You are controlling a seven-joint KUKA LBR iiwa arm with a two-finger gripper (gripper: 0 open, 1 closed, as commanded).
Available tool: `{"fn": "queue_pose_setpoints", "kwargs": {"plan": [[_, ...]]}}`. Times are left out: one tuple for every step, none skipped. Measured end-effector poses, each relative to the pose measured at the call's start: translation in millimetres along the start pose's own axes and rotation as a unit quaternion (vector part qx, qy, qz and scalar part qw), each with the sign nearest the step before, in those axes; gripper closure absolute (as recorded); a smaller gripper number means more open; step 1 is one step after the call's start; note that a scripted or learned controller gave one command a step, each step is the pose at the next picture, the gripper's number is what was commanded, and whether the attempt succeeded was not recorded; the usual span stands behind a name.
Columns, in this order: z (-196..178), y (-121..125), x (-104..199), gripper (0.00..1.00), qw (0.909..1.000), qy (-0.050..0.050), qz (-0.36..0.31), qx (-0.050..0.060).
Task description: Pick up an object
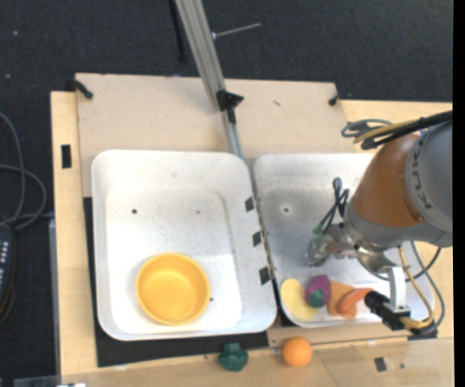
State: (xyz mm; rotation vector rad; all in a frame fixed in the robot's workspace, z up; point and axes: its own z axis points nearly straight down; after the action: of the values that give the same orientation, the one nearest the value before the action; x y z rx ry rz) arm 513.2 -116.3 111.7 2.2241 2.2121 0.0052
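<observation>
Camera view: arm low over the right bin, gripper just above the toy pile at its near edge: yellow piece, purple toy, orange toy. Can't tell the hand's state. Nothing visibly lifted; grasp not yet done, by my read. Yellow bowl in left bin.

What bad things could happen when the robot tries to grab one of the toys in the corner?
1. The yellow piece, purple toy and orange toy are bunched together in the right bin's near corner, so the gripper might pinch two at once or shove them aside.
2. They lie close to the bin wall, so the gripper could bump the rim.
3. An orange ball and a green toy already sit outside the bins; another toy could get knocked out too.
</observation>
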Motion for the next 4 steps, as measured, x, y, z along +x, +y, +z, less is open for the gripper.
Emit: {"fn": "queue_pose_setpoints", "kwargs": {"plan": [[-60.7, 7.9, 4.8, 1.00, 1.0000, 0.000, -0.004, -0.001], [-116.4, 15.3, 13.0, 1.00, 1.0000, 0.000, -0.005, -0.001], [-167.6, 10.3, 18.7, 1.00, 1.0000, -0.001, -0.005, 0.000], [-169.3, 34.4, 65.9, 1.00, 1.0000, 0.000, -0.006, 0.001]]}}
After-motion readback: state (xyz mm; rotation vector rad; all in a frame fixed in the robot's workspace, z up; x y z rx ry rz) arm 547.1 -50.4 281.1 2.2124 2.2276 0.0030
